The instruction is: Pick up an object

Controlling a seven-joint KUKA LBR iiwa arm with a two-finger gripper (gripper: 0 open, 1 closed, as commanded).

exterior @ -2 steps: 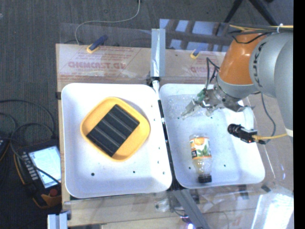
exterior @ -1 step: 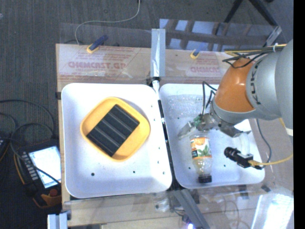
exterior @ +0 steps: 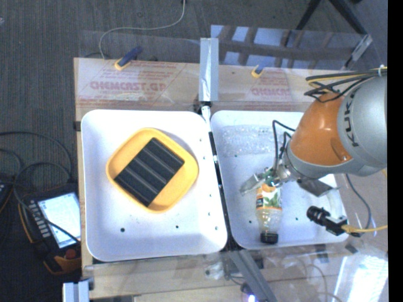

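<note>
Bins sit side by side on the bench. The left bin point(exterior: 101, 231) bears a yellow dish point(exterior: 119, 162) lying flat near its middle, with a black ribbed slab point(exterior: 150, 170) set in it. It is well apart from the arm, so it is probably not the target.

The right bin point(exterior: 245, 137) holds a bottle point(exterior: 269, 209) on its side, its black cap point(exterior: 269, 236) toward the near rim. Lying like that, it offers its body to a grasp from above.

The gripper point(exterior: 269, 178) hangs low at the bottle's far end, touching it or just beside it, which suggests the bottle is the chosen object. Whether the jaws are apart, together or clamped on the bottle cannot be told, because the orange-banded arm point(exterior: 324, 140) crowds that spot.
</note>
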